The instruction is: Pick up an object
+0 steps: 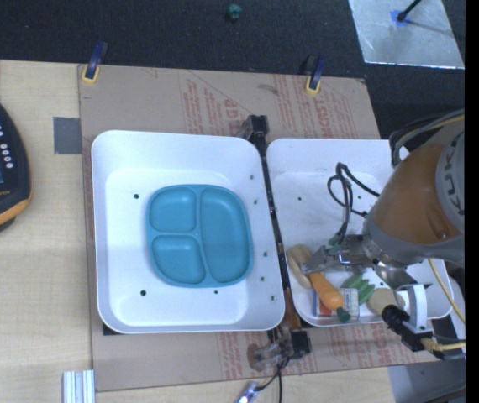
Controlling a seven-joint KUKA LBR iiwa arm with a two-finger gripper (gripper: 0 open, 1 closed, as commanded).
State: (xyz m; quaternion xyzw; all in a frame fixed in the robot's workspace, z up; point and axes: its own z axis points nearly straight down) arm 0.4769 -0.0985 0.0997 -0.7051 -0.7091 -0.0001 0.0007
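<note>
Camera view: "KUKA" lettering on arm.

Left bin: open approach from above, only the blue divided plate lying flat in the middle. Right bin: far half bare; near end crowded w/ an orange item, other small objects, the arm overhead, and prob. a loose black cable.

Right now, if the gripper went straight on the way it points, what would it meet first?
The gripper points toward the left end of the right bin, low over its pile. It would probably meet the tan object beside the orange carrot-like piece first, though depth is unclear from this slanted view.
</note>
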